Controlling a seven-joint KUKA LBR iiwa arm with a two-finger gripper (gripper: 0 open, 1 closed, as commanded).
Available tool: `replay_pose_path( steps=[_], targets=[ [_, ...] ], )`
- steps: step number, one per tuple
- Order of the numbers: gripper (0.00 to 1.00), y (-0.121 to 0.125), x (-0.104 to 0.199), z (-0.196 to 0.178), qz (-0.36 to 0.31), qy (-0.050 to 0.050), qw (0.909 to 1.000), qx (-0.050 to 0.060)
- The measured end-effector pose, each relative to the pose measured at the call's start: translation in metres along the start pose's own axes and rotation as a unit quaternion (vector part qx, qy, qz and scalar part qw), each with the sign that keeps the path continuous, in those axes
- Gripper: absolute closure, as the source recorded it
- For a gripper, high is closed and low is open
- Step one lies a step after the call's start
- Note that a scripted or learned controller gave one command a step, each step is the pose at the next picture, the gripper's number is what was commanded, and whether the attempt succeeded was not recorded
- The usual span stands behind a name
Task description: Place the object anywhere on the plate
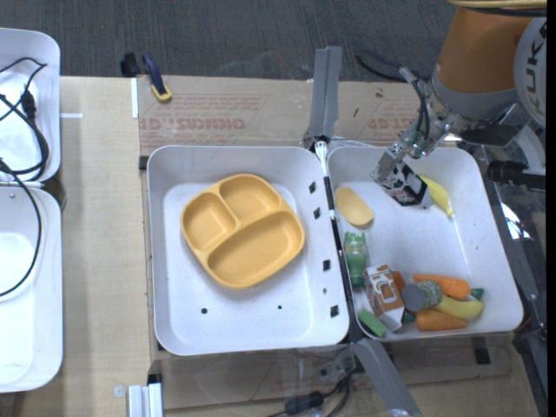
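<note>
White plastic, two shallow bins side by side: the left bin (165, 320) lies well to the left of my claw, and the right bin (486, 233) sits under and below it. My arm (486, 42), grey with the orange band, comes in from the right so the claw can work the right bin's far corner.

The yellow plate (241, 229), three compartments, lies flat in the left bin, well left of my claw and a little nearer the camera. It is bare, so I judge the placing step not yet done.

My claw (397, 168) hangs over the upper part of the right bin. Whether it is released, clenched or grasping, I cannot tell at this slant.

The likely object is a black-and-white item (407, 186), blocky with dark patches on white, touching or just beneath the claw tips; I cannot tell which. Just right of it lies a yellow banana-shaped piece (440, 196).

Below the claw to the left: a pale yellow disc (354, 206), then a green bottle (355, 252). Well below: a small carton (383, 290), carrots (441, 285) and a second banana (460, 306), heaped together at the near edge.
</note>
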State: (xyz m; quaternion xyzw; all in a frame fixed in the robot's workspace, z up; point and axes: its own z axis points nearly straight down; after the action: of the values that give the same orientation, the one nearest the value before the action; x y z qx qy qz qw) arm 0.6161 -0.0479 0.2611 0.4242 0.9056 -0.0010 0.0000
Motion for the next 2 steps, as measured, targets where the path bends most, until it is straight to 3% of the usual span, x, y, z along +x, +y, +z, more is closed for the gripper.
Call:
replay_pose_path(
  steps=[1, 2],
  targets=[
    [1.0, -0.003, 0.051, -0.004, -0.004, 0.0, 1.0, 0.0],
    [1.0, 0.006, 0.035, 0.004, -0.022, 0.0, 0.9998, -0.001]
  ],
)
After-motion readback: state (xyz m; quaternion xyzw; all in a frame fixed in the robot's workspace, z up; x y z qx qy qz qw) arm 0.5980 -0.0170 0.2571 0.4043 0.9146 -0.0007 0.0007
